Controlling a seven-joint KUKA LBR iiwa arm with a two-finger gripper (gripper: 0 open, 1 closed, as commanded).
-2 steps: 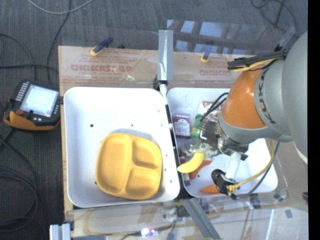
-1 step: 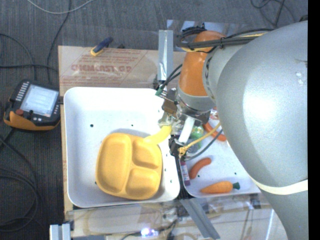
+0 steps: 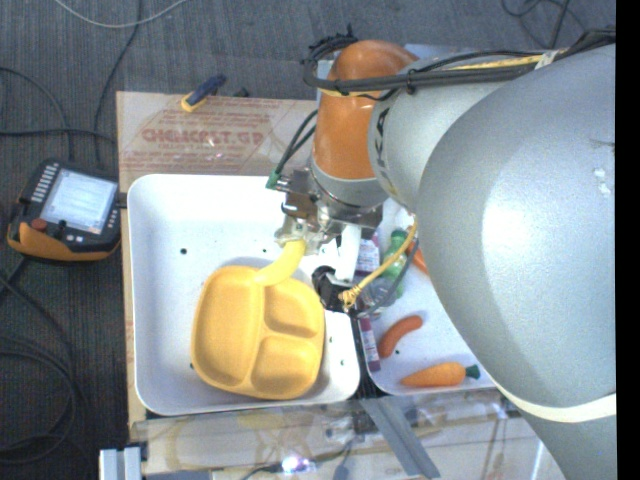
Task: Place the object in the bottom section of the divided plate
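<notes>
The end effector (image 3: 300, 236) grips a yellow banana (image 3: 283, 262) over the divided plate's (image 3: 258, 336) far rim; carry it toward the worktop's near edge before release.

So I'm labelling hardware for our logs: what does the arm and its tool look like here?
The arm is bulky, rounded and light grey, with a glossy orange band above the wrist. Black cables run along its top, and yellow and green wires hang near the metallic tool.

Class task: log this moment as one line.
hand: yellow banana-like piece below it | over divided plate's upper edge | bottom section unfilled | carrots in right bin
</notes>
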